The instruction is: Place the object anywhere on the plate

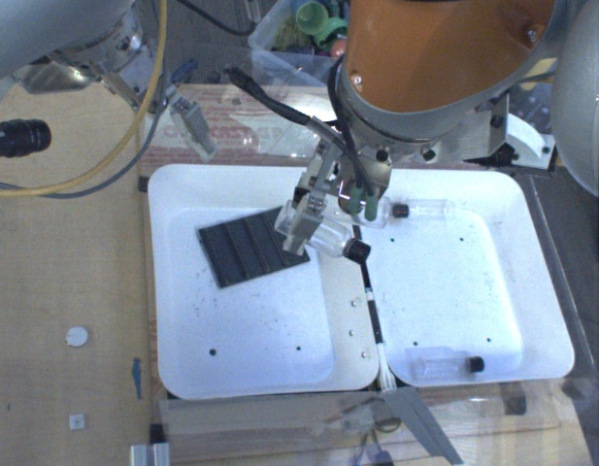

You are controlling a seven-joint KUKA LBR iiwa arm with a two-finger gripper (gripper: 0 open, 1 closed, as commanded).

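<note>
A dark grey ribbed plate (246, 250) lies flat in the left bin (183, 289), towards its back. My gripper (301, 229) hangs at the plate's right edge, near the divider between the bins. It is shut on a clear vial (330, 240), whose black cap (357, 250) points right over the divider. The vial lies roughly level and sticks out from between the fingers. The arm's orange band and wrist hide the back of the bins above the gripper.
Two more clear vials with black caps lie in the right bin (532, 260): one (422, 209) near the back wall, one (445, 365) at the front rim. A clear box of coloured items (304, 22) stands behind the bins. Cables cross the bench at back left.
</note>
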